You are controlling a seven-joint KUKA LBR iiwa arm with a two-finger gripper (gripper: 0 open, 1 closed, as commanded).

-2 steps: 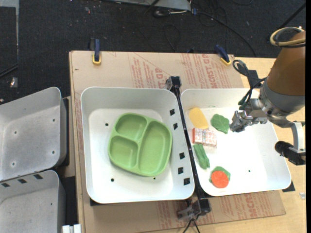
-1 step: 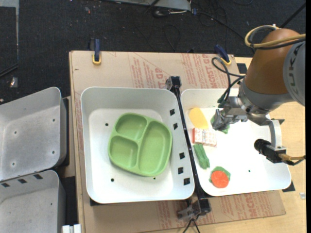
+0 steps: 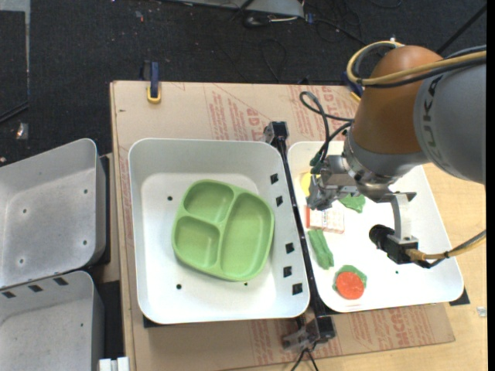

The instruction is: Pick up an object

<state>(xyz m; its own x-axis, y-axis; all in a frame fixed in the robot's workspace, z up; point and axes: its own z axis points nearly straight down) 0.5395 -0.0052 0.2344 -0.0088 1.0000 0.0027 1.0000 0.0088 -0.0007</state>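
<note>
My gripper (image 3: 323, 198) hangs low over the left part of the right bin (image 3: 433, 280), under the grey arm with its orange band (image 3: 394, 103). Right below it lies a small white and red box (image 3: 328, 220). A green leafy piece (image 3: 355, 204) sits just to the gripper's right, and a bit of a yellow item (image 3: 306, 182) peeks out on its left. A long green vegetable (image 3: 320, 248) lies in front of the box. Near the bin's front edge rests a red round fruit (image 3: 349, 284) with a green top.
The left bin (image 3: 155, 284) holds a green divided plate (image 3: 223, 229). A black divider with clips (image 3: 294, 230) runs between the bins. A black fitting with a cable (image 3: 394, 243) hangs from the arm over the right bin. White lids (image 3: 46, 207) lie far left.
</note>
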